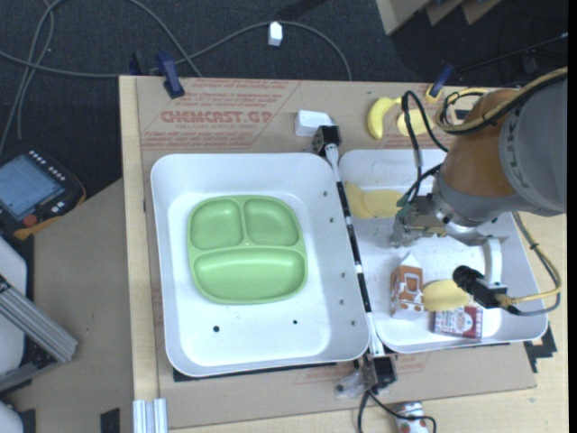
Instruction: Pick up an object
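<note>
In the right bin (pixel 505 332) lie a pale yellow flat piece (pixel 371 202) at the back left, a small brown-and-white carton (pixel 407 292), a yellow banana-shaped toy (pixel 440 294) beside it, and a red-and-white packet (pixel 458 321) at the front. My gripper (pixel 406 230) hangs low over the middle of this bin, just right of the yellow flat piece and behind the carton. The grey arm with its orange band (pixel 478 165) covers the bin's back right part. I see nothing held in the gripper.
The left bin (pixel 180 332) holds a green divided plate (pixel 247 248). A yellow banana (pixel 382 116) lies on the bench behind the right bin. Black cables loop around the wrist and over the right bin's front.
</note>
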`<state>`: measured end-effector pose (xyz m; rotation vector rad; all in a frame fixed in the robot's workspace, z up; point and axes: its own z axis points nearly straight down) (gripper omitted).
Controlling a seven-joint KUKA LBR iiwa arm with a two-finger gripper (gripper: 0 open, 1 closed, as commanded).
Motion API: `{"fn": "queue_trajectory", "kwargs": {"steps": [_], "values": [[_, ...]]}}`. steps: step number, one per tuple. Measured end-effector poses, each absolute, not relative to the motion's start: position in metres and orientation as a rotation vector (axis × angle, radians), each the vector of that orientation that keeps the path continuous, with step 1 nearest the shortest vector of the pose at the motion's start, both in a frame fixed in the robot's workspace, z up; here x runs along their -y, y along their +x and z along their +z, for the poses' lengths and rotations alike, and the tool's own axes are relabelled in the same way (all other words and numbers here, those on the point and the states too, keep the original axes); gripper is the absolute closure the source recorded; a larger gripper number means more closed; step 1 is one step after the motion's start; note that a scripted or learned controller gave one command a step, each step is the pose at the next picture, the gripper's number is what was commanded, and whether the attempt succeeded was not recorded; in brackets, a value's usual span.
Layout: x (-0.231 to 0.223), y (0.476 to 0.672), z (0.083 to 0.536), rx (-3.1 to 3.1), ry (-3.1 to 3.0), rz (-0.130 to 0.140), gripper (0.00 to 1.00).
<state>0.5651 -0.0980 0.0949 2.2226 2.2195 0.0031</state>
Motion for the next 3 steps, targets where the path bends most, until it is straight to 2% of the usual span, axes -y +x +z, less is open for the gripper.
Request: {"fn": "queue_trajectory", "kwargs": {"steps": [1, 2, 3], "values": [[0.098, 0.565, 0.095, -2.22, 2.223, 0.003, 0.0], [0.108, 0.516, 0.084, -2.222, 2.224, -0.001, 0.0], [0.092, 0.496, 0.084, -2.222, 2.224, -0.001, 0.0]]}}
